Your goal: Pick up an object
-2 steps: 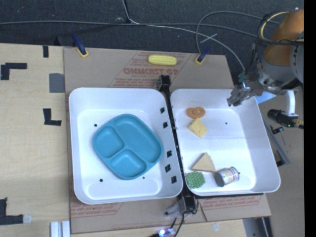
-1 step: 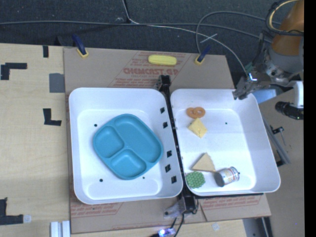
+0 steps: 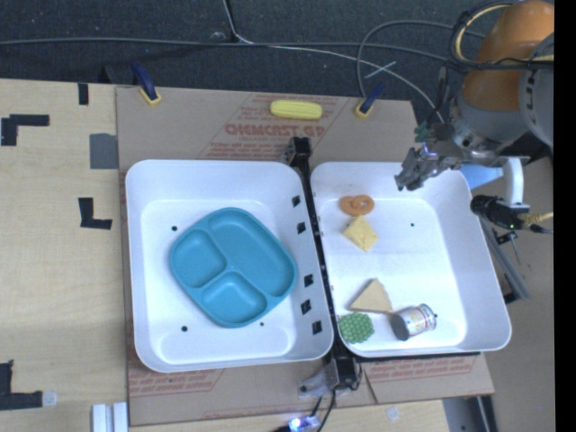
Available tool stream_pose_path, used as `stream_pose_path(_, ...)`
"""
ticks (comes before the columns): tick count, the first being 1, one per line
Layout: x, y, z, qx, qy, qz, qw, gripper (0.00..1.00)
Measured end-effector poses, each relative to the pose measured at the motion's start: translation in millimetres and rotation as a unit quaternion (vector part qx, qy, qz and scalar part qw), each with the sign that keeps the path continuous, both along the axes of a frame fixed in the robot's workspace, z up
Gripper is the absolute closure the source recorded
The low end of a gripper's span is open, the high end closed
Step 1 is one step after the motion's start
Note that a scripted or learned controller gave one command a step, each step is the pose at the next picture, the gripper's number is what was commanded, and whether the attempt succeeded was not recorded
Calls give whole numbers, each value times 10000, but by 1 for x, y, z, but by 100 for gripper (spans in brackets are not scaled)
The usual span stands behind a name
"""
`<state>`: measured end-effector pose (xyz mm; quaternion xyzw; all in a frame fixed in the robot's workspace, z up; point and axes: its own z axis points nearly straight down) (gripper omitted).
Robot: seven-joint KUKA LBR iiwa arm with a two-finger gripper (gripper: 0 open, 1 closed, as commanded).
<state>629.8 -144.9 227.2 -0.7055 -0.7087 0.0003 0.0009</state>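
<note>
Pincer [image 3: 409, 178] poised over far right corner of right shallow white bin [image 3: 450, 241], grip state impossible to tell; small orange pretzel-shaped piece [image 3: 356, 205] nearby, apart

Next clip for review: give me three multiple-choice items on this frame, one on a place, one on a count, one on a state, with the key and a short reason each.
1. Where is the blue divided plate?
A. left bin
B. right bin
C. on the cardboard

2. How many objects lie in the right bin?
A. two
B. five
C. eight

3. How does the small metal can sit?
A. upright
B. on its side
C. stacked on the plate

Key:
1 A: the blue divided plate rests in the left bin.
2 B: the right bin holds an orange pretzel, yellow block, tan wedge, green disc and metal can.
3 B: its round end faces sideways.
</note>
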Motion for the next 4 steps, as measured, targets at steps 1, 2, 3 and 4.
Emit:
stream_pose_path(1,-22,57,-9,3,9,4,10000,100)
stream_pose_path(2,-43,113,0,8,4,10,10000,100)
stream_pose_path(3,-64,163,-12,1,13,5,10000,100)
stream_pose_path(4,-75,220,-6,6,4,15,10000,100)
